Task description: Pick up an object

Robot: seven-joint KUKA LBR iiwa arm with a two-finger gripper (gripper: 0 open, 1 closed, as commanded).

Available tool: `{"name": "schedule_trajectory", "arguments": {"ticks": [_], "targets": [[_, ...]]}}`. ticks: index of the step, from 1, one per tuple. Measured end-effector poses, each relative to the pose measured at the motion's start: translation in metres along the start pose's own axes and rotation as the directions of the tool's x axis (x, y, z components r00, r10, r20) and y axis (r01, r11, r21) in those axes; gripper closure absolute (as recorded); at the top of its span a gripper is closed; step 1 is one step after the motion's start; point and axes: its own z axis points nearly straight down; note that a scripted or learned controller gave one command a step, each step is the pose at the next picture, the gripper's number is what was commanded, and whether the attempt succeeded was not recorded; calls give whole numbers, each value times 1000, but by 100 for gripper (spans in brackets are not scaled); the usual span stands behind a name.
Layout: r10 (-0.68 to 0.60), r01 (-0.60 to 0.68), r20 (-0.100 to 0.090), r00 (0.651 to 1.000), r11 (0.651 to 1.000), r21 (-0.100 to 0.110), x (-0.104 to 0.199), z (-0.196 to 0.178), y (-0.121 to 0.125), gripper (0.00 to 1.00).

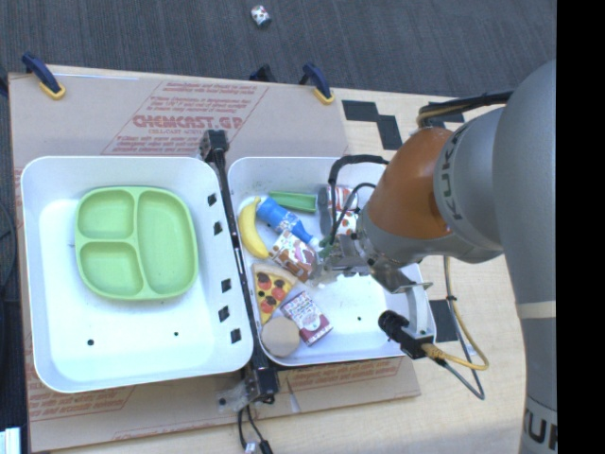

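Observation:
The right bin [364, 340] holds several small items: a yellow banana [251, 232] near its left wall, a blue bottle [281, 217], a green piece [293, 200], a brown snack packet [292, 253], a pizza slice [272, 292], a maroon packet [306, 316] and a tan round item [280, 339]. My gripper [331, 258] reaches down into this bin, just right of the brown snack packet. The orange wrist band and grey arm hide its fingers.
The left bin [57, 329] holds a green divided plate [137, 242]. A black divider with clips runs between the bins. Black cable loops lie past the right bin's near right corner [444, 353]. Cardboard lies under both bins.

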Motion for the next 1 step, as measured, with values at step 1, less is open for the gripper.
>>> {"name": "schedule_trajectory", "arguments": {"ticks": [1], "targets": [[9, -9, 0, 1000, 1000, -5, -15, 14, 95, 100]]}}
